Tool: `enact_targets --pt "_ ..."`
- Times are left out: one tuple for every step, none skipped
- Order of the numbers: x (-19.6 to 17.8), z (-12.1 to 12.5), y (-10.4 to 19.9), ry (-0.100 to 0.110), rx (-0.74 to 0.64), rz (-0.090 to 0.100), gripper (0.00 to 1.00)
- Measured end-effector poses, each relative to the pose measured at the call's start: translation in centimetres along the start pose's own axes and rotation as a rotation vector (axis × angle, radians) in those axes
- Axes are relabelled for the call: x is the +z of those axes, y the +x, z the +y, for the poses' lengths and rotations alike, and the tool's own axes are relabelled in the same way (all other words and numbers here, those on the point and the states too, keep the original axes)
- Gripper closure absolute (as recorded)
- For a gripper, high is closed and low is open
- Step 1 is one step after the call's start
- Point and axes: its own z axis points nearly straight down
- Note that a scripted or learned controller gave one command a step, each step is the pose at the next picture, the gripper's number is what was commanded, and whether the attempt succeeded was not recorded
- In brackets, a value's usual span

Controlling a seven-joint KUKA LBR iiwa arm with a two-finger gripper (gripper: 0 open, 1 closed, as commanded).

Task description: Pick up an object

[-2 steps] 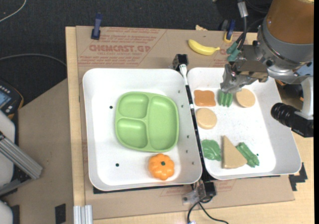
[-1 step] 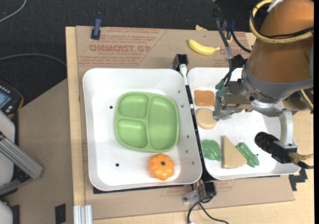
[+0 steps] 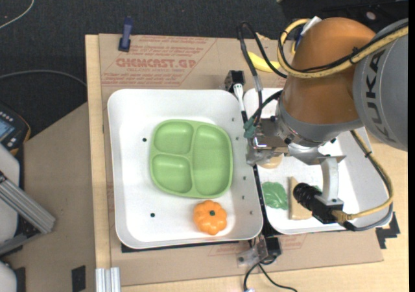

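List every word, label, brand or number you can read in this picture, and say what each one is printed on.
"CHEMCAST G P", in large red letters on the brown board behind the left bin.
Smaller red lines under it on the same board: too blurred to read.
"KU", white letters on the grey arm at the right edge; the rest is cut off.

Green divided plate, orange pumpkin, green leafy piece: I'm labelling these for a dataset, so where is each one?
green divided plate [image 3: 192,158], camera view, central ridge between compartments.
orange pumpkin [image 3: 210,217], camera view, top near the stem.
green leafy piece [image 3: 273,194], camera view, middle of its surface.
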Motion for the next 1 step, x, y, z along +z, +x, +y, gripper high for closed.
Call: enact_targets --pt "-16.60 0.08 -7.87 -0.030 0.012 -0.003 1.00"
